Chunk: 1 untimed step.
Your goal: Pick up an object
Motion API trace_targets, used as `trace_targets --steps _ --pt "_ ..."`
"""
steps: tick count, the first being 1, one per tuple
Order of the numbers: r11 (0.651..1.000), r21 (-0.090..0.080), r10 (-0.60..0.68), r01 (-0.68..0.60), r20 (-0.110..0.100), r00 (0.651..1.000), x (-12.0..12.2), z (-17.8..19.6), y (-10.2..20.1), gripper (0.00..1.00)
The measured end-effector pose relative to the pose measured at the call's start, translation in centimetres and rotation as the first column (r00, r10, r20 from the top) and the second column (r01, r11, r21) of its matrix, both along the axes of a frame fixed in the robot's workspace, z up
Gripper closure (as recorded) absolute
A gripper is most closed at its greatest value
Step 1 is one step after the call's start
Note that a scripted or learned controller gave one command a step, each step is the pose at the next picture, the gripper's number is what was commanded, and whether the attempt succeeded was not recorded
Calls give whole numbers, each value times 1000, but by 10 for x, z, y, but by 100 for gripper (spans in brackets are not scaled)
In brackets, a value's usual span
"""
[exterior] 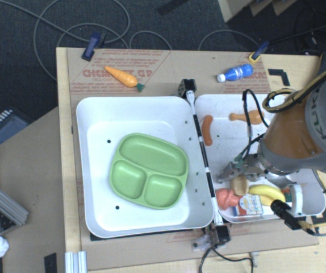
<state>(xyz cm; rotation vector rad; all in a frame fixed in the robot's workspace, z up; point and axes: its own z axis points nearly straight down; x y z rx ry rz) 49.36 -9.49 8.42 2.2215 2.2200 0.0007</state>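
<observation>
One sausage, long axis near-vertical

The arm hides much of the right bin.

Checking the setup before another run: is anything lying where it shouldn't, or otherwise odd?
Yes. A toy carrot and a blue bottle lie on the cardboard behind the bins, outside both. The left bin holds a green divided plate; the other toys crowd the right bin.
</observation>
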Motion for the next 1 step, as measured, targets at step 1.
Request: trace_targets --steps 1 --pt "1000 -1 -1 1 1 1000 0 10 0 100"
